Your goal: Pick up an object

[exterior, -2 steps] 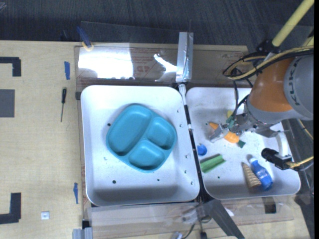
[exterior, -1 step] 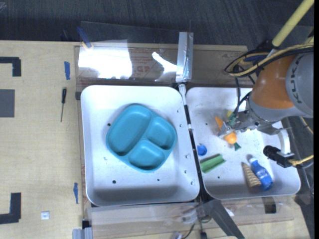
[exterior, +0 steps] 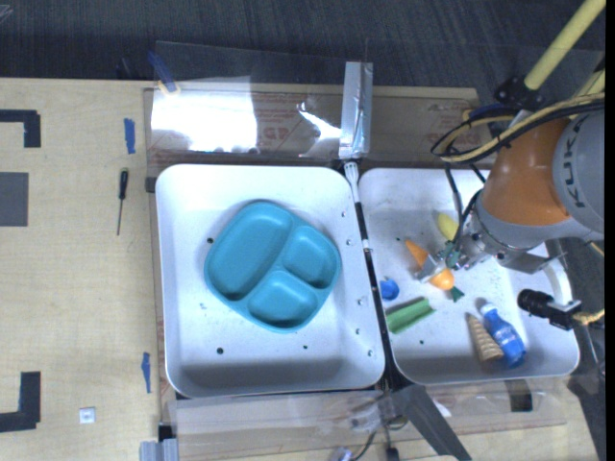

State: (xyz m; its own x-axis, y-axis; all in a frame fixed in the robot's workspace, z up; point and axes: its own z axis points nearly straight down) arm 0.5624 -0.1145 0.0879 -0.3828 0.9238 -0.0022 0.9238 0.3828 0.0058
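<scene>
The right bin (exterior: 538, 353) holds several small items. An orange piece (exterior: 415, 254) and a yellow piece (exterior: 447, 226) lie near its middle. A small blue ball (exterior: 388, 288) and a green block (exterior: 407, 314) sit toward its left wall. A blue bottle (exterior: 504, 334) and a tan brush-like item (exterior: 480, 339) lie at the front right. My gripper (exterior: 450, 260) is low in this bin, just right of the orange piece, with a second small orange item (exterior: 441, 279) directly beneath it. The wrist hides the fingers.
The left bin (exterior: 183, 353) contains a blue three-compartment plate (exterior: 273, 263). A clear plastic wall (exterior: 250, 123) and a metal divider post (exterior: 356, 109) stand behind the bins. Cables (exterior: 480, 123) loop above the arm at the right. A screwdriver (exterior: 122, 198) lies on the bench at the left.
</scene>
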